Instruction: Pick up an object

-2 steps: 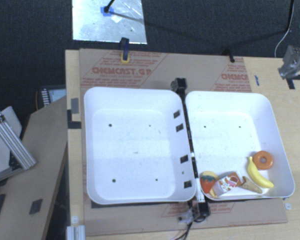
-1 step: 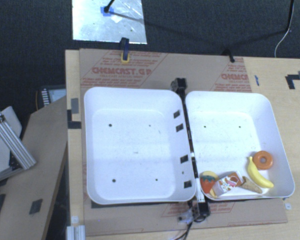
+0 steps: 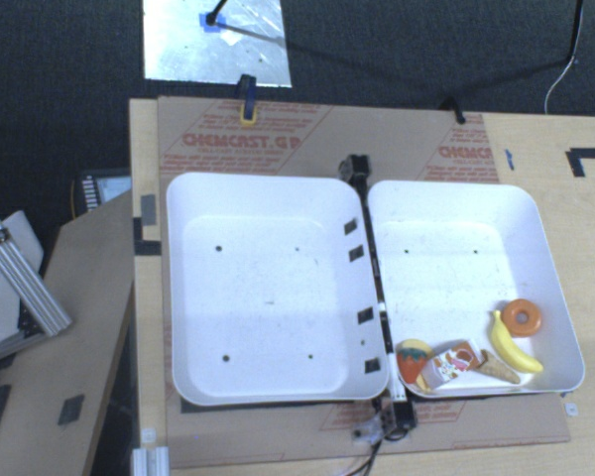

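Your likeliest pick is the banana (image 3: 514,343), near corner of the right bin (image 3: 456,216): probably light, stiff plastic, smooth. Grip across its middle. An orange ring (image 3: 522,316) touches it; a small carton (image 3: 449,364) and tomato-like toy (image 3: 413,358) lie beside. Gripper state: cannot tell.

Robotics lab: bench (image 3: 575,216) w/ two white bins (image 3: 258,296), aluminium framing (image 3: 20,276), taped cables.
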Tool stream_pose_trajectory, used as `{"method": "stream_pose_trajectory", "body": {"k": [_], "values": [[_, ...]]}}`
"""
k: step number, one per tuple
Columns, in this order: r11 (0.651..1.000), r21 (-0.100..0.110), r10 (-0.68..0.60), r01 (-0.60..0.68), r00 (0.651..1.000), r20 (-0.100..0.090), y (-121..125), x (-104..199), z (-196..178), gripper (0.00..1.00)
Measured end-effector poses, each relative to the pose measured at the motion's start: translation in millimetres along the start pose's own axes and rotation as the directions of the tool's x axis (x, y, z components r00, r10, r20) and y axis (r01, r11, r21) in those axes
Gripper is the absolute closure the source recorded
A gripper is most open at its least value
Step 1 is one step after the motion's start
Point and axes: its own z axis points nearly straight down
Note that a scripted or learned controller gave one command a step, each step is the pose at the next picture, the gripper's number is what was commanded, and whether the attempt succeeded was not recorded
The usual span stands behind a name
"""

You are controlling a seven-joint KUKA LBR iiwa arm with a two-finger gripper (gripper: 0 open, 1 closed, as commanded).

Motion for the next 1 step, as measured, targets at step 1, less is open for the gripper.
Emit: {"method": "stream_pose_trajectory", "body": {"k": [1], "values": [[1.0, 0.014, -0.011, 0.011, 1.0, -0.008, 18.4, 29.6, 144.9, 1.0]]}}
